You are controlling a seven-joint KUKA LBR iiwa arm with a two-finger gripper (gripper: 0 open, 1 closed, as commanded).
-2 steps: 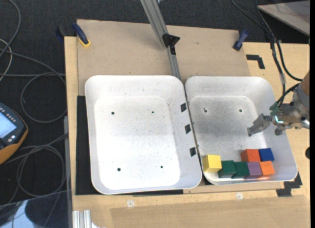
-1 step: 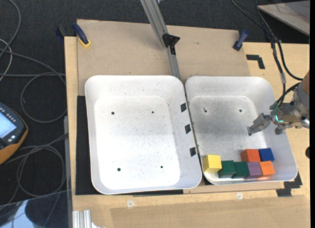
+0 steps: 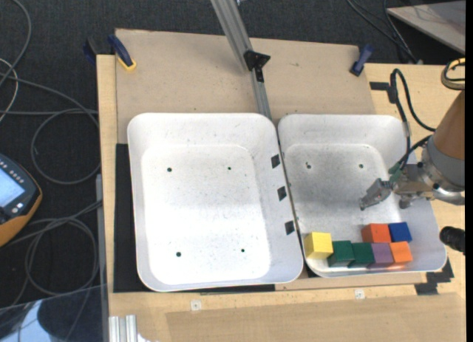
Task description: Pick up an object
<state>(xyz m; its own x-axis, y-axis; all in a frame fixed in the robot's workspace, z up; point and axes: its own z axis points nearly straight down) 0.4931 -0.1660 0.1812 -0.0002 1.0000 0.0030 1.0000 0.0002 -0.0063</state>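
Arm [image 3: 452,148] cut off by the right edge

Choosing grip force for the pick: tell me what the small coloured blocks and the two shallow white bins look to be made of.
Small coloured blocks: probably painted wood or hard plastic; flat, solid colours, crisp square edges, no glare. Which of the two cannot be told.

Two shallow white bins: likely thin moulded plastic; rounded corners, a raised lip, a smooth matte face with grey scuffing where it is worn.
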